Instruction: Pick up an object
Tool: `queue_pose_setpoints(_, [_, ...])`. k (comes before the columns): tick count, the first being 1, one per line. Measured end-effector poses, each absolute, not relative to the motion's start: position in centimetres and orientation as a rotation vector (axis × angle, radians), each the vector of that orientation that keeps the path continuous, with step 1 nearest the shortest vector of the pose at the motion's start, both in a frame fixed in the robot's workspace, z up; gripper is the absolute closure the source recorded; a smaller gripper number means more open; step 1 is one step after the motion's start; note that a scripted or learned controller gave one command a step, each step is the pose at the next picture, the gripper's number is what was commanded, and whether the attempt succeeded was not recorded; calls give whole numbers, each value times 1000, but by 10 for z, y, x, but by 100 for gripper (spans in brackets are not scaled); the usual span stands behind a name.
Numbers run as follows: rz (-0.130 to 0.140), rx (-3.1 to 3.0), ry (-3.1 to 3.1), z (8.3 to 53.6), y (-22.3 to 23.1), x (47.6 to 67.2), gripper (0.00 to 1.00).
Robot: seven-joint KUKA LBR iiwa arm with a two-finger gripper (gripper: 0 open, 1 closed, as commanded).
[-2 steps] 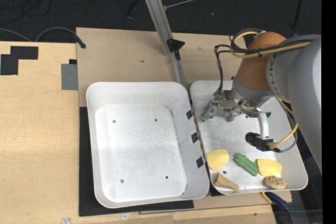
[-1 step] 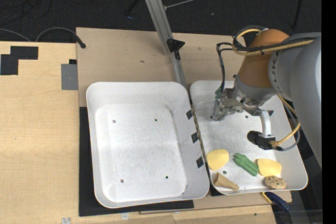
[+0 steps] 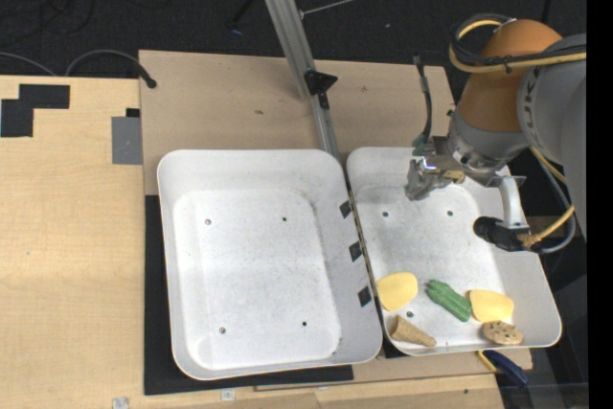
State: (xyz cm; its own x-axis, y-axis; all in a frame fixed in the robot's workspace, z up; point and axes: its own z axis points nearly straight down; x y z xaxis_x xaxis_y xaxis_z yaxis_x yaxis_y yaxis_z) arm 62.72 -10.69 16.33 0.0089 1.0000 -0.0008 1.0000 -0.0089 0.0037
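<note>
- Camera view, bench [image 3: 239,101]: tan board carrying two shallow white bins side by side; a slanted metal rail [image 3: 287,34] runs down toward the seam between them.
- Left bin [image 3: 182,177]: white, with small dark dots on its floor.
- Right bin [image 3: 541,302]: white, holding five small items, all grouped along its near edge.
- Yellow piece [image 3: 397,289]: rounded, near the near-left corner of the right bin, just beside the dividing wall.
- Cone-shaped tan piece [image 3: 413,332]: at the near edge of the right bin, just below the yellow piece.
- Green piece [image 3: 448,299]: elongated, lying at a slant near the middle of the near edge, between the two yellow items.
- Second yellow piece [image 3: 490,306]: toward the near-right corner, just beside the green piece.
- Round brown cookie-like piece [image 3: 502,332]: at the near-right corner, touching or nearly touching the second yellow piece.
- Arm [image 3: 517,81]: grey with orange band, reaching in from the right over the far part of the right bin.
- Gripper [image 3: 421,182]: over the far-left part of the right bin, well apart from all five items; nothing seen between its fingers, and whether the claw is wide or narrow cannot be told.
</note>
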Motion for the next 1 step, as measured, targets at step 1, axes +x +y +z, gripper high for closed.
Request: queue_pose_setpoints(1, [3, 2221, 2218, 215, -108, 628, 100])
